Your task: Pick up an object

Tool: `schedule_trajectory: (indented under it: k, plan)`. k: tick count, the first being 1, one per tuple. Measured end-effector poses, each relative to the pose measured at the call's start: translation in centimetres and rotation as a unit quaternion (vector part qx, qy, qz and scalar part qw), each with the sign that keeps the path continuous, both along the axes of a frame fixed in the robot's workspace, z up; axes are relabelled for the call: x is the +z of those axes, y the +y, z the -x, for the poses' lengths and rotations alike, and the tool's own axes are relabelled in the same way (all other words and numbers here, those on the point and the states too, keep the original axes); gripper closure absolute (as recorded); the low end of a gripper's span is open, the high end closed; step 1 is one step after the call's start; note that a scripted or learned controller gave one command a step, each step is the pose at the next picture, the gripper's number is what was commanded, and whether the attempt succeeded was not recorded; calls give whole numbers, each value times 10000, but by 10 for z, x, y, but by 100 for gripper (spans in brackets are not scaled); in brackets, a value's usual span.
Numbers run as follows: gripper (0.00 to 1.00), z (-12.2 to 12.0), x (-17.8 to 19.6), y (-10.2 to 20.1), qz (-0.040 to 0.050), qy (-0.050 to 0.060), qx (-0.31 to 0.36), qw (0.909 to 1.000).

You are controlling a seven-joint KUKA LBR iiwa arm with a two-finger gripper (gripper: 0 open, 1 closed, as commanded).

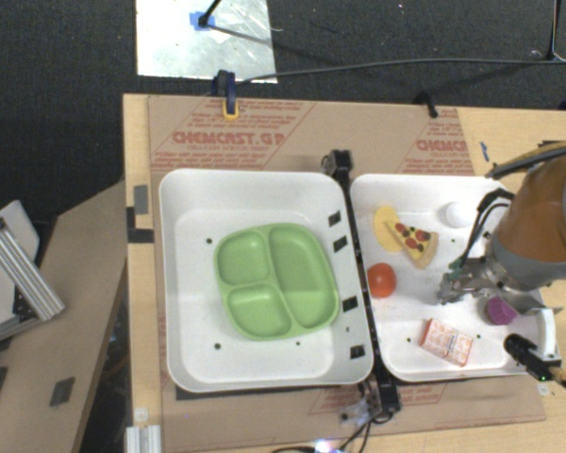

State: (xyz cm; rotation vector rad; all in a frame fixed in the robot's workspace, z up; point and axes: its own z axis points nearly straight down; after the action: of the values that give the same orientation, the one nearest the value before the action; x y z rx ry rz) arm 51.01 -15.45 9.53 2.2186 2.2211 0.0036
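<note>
Tool (456, 284) hangs low in the right bin (424, 371); we cannot tell its state. Left of it we see a red tomato (382, 279), above-left a pizza slice (415, 242), below a pink packet (447, 341), right a purple piece (500, 310).

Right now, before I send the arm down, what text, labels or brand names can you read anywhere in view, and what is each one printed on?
"CHEMCAST GP" in red, on the brown protective sheet behind the left bin.
A second red print of the same kind on the sheet behind the right bin: cut off and too blurred to read.
The small red and white packet in the right bin carries print too small to read.
</note>
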Motion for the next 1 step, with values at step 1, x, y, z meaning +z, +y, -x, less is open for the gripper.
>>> schedule_trajectory:
  k: [1]
  plan:
    - [100, 8, 50, -4, 8, -9, -8, 10000]
